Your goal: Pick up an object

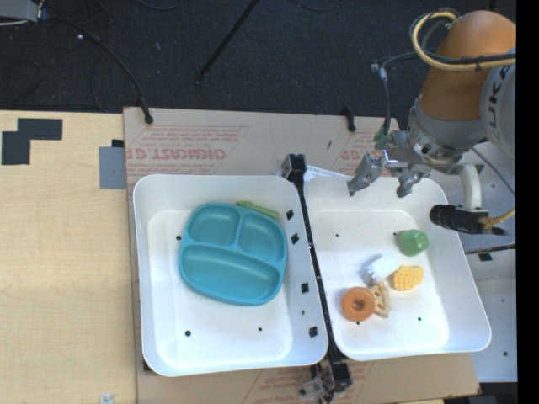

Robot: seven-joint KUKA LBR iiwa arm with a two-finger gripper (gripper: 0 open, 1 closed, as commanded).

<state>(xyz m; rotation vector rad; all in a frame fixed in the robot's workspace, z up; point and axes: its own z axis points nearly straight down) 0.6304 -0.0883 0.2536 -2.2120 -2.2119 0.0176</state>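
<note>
My fingers hang spread wide and hold nothing, poised over the far rim of the right bin, at the top of the view. What I could take lies nearer the camera, toward the bottom of the view: a small cluster in the middle of this same bin. Closest to me is the green round piece, down and a little to the right of my fingers and apart from the rest. Beyond it sit the yellow corn-like piece, a small white-and-blue piece and the orange ring, near one another. The teal divided plate lies in the left bin, across the black divider. I judge the green piece easiest: a short drop toward the camera, with free room on both sides for 2 fingers
</note>
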